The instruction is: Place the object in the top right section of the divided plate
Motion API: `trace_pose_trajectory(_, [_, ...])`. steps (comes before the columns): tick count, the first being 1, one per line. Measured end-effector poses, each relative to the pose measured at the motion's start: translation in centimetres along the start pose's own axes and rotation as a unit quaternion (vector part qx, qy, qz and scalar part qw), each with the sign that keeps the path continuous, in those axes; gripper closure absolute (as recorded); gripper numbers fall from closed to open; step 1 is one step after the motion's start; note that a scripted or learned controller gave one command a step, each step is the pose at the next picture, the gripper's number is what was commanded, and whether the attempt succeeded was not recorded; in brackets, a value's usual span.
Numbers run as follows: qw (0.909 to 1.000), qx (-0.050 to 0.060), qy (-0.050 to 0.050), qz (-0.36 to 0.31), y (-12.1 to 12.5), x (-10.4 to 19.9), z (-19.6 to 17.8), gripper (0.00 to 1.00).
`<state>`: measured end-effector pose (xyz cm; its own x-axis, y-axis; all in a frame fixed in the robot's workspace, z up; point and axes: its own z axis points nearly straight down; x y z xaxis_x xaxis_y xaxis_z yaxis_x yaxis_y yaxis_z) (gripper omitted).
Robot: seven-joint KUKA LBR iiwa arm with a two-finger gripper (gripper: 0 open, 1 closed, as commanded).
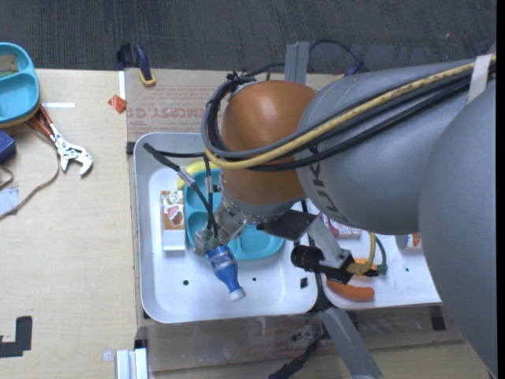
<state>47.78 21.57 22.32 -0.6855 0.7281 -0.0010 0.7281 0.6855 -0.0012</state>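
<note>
Bottle [225,269] lies tilted in the left bin [158,290], cap end down, upper end at the gripper [211,242] beside the blue divided plate [264,245] — finger state cannot be told. Advise confirming a firm hold before lifting — then carrying to the plate's top right section

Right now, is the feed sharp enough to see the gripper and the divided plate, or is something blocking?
Camera view: evenly lit, no strong glare; the arm looms large and soft, hiding most of the blue divided plate; the bottle is reasonably sharp.
</note>
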Motion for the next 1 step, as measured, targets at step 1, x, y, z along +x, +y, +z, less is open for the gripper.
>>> trace_pose_trajectory(1, [1.0, 0.001, 0.0, 0.006, 8.33, -8.62, 0.22, 1.0])
